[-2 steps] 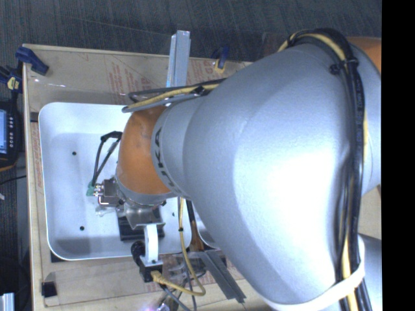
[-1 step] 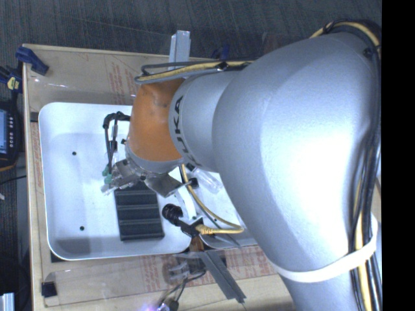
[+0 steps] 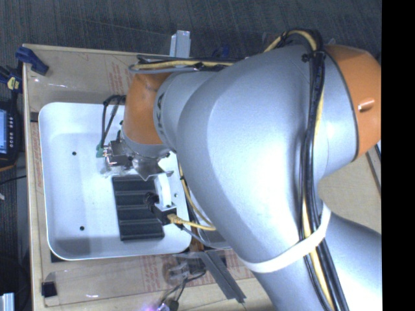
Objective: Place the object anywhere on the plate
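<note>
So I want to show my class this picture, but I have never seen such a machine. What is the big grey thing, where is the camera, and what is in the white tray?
The big grey shape is a robot arm with an orange band above its wrist. One camera, fixed above the bench, looks down at a slant, and the arm reaches in from the right, so it covers much of the view. Its wrist hangs over a shallow white bin. The dark ribbed block there is the gripper, the arm's two-finger hand, seen from above. Its underside is hidden, so I cannot tell whether it holds anything. On the bin's bare floor I can make out just two small dark dots.
</note>
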Robot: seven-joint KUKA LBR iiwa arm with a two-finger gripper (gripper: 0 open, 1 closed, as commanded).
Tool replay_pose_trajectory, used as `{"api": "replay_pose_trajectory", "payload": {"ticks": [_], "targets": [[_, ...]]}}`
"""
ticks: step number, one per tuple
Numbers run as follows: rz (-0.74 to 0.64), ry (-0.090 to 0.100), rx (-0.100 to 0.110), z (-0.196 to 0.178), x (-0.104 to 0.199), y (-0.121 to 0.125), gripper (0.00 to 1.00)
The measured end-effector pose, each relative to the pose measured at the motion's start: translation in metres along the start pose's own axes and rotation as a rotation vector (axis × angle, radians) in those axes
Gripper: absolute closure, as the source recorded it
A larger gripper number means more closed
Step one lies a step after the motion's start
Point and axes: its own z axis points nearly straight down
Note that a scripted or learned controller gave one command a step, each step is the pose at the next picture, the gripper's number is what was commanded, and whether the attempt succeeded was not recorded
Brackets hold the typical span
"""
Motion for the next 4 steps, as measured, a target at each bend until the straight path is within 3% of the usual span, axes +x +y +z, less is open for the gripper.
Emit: {"api": "replay_pose_trajectory", "payload": {"ticks": [1,2,3,4], "targets": [[0.450,0.002,0.004,0.000,0.020,0.041,1.00],[0.992,0.002,0.005,0.000,0.027,0.081,1.00],[1.045,0.003,0.003,-0.178,0.016,-0.001,1.00],[0.929,-0.002,0.007,-0.098,-0.011,-0.104,1.00]]}}
